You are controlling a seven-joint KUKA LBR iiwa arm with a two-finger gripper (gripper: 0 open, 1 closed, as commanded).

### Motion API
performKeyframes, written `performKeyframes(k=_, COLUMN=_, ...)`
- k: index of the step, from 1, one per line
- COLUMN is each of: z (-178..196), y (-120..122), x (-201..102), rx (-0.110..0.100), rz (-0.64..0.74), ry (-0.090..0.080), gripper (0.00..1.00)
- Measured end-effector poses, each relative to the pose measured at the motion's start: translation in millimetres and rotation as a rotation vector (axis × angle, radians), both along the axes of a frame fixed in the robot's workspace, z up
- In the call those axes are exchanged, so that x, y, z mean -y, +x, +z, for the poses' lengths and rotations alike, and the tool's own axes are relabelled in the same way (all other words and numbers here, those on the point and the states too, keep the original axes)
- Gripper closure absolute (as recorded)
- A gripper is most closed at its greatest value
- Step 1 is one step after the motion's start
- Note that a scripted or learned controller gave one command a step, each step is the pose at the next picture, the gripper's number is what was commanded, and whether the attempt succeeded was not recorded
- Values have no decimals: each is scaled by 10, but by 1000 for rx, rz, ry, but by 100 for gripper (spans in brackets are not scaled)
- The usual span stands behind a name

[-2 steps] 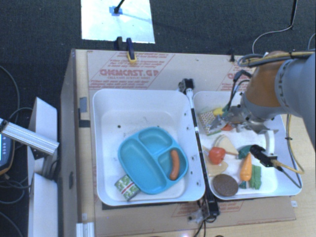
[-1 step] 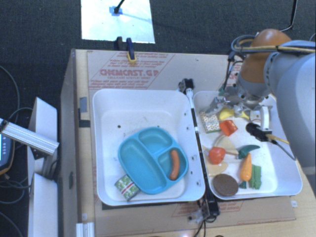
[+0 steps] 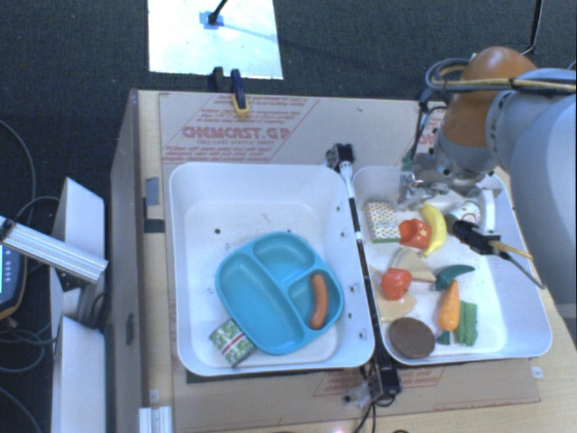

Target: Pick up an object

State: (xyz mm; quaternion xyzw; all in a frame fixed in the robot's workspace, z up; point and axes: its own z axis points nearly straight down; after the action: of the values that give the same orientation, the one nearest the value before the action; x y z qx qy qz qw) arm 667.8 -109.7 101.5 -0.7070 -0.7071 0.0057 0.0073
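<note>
The right bin [image 3: 532, 332] holds several toy foods. Among them are a yellow banana [image 3: 437, 225], a red pepper [image 3: 414, 233], a red tomato [image 3: 396, 283], an orange carrot [image 3: 449, 306], a brown round cookie [image 3: 412, 337] and a pale checked cracker [image 3: 381, 219]. My gripper [image 3: 417, 190] hangs over the far part of this bin, just behind the banana and the pepper and to the right of the cracker. I see nothing held in it.
The left bin [image 3: 194, 242] holds a blue divided plate [image 3: 270, 287] with a sausage [image 3: 318, 299] in its right compartment and a small green and red box [image 3: 231, 341] at its near left corner. A black rail [image 3: 353, 219] separates the bins. Green toy pieces [image 3: 466, 321] lie beside the carrot.
</note>
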Motion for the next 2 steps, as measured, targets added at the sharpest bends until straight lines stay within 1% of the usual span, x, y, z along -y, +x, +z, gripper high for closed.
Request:
performKeyframes(k=1, z=-3, y=-2, x=-2, rx=-1, rz=1, ry=0, gripper=0)
performKeyframes(k=2, z=-98, y=-222, x=285, rx=34, rz=3, ry=-6, gripper=0)
